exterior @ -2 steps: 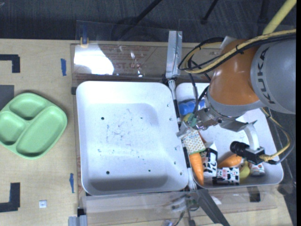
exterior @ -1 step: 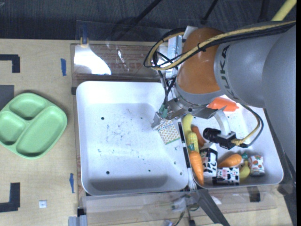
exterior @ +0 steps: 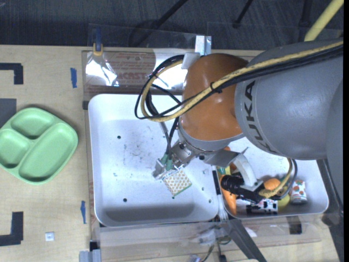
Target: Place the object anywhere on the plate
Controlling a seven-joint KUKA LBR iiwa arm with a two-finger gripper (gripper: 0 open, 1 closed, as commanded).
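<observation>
One patterned square object (exterior: 178, 182) lies just below the tool (exterior: 165, 165) — touching it; grip state unclear.

1. Black capital letters "UKA", part of a brand name, stand on the grey arm (exterior: 283, 108) and run vertically just right of its orange band (exterior: 212, 100).
2. No other text, label or number is legible anywhere else on the table (exterior: 43, 212).
</observation>
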